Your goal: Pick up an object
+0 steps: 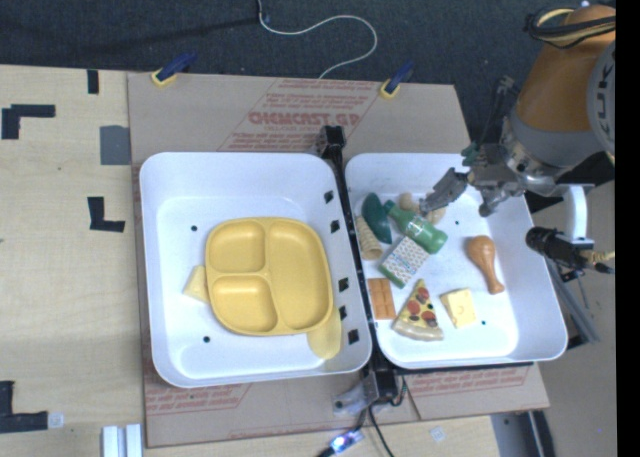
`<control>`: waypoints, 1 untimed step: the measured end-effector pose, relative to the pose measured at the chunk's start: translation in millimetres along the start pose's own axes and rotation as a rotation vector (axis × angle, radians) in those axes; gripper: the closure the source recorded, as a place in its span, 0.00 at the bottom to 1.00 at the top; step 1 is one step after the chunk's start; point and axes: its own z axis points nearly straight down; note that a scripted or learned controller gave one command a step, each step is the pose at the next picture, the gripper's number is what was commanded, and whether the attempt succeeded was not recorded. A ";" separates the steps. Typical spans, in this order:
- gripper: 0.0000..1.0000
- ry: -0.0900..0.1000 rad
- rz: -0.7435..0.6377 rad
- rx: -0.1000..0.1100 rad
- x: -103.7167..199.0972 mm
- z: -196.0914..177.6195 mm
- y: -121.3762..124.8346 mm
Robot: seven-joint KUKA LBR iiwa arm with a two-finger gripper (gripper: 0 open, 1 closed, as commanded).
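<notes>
The fingers [463, 197] stand spread apart, holding nothing, above the right bin [520, 340]

Reaching in from the right, orange-banded arm [565, 75] bent low, gripper [462, 197] with fingers spread apart.

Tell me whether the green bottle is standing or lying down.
Lying down. The green bottle rests on its side in the right bin, beside the grater.
</notes>
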 end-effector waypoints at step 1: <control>0.00 -0.002 -0.003 -0.012 0.1 -6.9 2.4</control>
